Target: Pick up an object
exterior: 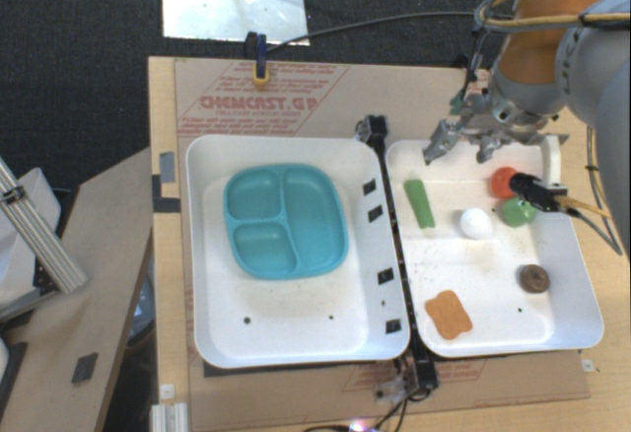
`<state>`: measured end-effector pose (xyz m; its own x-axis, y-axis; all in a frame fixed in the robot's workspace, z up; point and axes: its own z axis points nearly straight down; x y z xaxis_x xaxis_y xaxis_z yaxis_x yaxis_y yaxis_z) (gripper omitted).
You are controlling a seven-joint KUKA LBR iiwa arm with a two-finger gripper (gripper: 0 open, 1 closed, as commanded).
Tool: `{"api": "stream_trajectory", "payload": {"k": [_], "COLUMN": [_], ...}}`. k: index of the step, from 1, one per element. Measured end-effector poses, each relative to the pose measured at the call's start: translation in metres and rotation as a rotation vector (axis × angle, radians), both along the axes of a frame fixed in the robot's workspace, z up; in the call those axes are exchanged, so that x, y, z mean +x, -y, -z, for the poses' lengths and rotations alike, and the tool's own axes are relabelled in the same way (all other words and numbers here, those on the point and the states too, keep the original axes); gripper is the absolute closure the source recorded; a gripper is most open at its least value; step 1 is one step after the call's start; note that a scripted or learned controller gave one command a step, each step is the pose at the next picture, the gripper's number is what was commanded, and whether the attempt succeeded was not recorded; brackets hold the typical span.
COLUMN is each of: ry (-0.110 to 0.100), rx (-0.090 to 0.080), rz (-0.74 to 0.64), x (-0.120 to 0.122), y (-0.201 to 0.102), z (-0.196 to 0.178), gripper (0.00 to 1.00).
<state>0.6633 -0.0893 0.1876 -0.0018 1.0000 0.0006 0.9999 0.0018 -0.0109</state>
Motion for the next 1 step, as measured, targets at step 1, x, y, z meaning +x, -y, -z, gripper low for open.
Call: {"api": "stream_trajectory", "payload": {"k": [1], "ry": [0.012], "rx": [-0.001], "rz": [-0.002], "x": [0.0030], "y": [-0.0002], "z": [-0.0077], "gripper": [0.00]}}
